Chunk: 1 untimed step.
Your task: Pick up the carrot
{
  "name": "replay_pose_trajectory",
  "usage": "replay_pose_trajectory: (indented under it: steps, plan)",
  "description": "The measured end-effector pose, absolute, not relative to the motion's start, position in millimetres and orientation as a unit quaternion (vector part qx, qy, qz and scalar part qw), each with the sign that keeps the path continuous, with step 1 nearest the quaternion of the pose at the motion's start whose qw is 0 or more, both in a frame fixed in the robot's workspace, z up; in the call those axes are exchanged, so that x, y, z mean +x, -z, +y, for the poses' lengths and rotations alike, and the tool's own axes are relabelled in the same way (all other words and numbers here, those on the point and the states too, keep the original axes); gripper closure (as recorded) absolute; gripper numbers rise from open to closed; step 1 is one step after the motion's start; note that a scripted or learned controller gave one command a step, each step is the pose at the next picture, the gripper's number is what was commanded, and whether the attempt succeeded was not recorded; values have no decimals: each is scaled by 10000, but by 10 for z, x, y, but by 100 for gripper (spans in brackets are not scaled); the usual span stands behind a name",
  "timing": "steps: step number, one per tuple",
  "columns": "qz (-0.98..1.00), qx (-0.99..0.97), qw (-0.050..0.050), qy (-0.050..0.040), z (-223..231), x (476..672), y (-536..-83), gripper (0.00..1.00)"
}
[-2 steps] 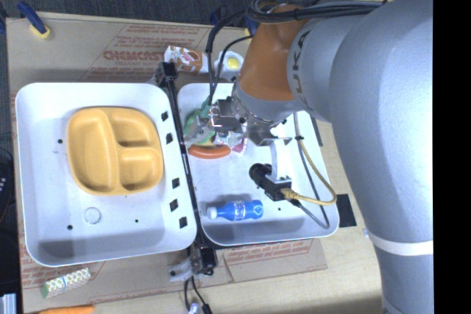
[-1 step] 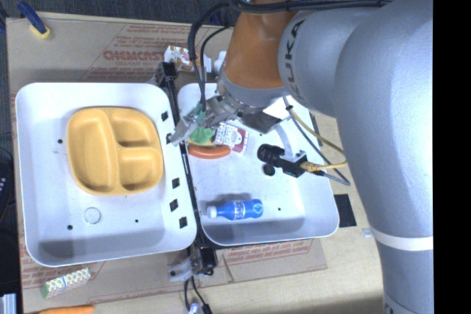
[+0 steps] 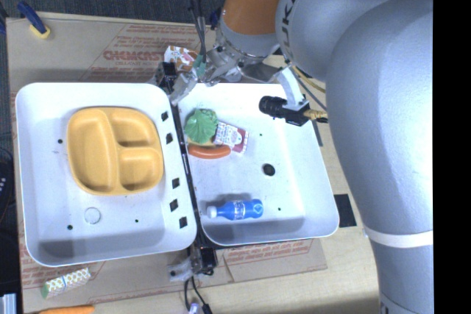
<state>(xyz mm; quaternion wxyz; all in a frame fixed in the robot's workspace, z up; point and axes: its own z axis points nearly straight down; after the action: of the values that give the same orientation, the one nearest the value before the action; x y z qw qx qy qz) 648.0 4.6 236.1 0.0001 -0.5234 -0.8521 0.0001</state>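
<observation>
One carrot point(image 3: 209, 151) lying loose in right bin point(image 3: 294, 187), against green vegetable point(image 3: 200, 125). Gripper point(image 3: 193, 71) above far rim, presumably pre-approach; jaws' state indeterminable.

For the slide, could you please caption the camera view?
Grey arm's pincer above right white bin holding orange carrot, green lettuce, blue bottle.

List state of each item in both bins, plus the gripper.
Orange carrot: lying flat in right bin, not gripped, touching the green leafy vegetable.
Green leafy vegetable: resting above the carrot.
Red-and-white packet: lying flat beside the vegetable.
Blue plastic bottle: on its side, cap on.
Yellow divided tray: upright in left bin, compartments bare.
Gripper: at the bins' top edge, above the carrot.
</observation>
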Motion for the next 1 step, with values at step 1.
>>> replay_pose_trajectory:
  steps: [1]
  plan:
    - [-8646,-5025,16,-9,-348,6559,-1913,0]
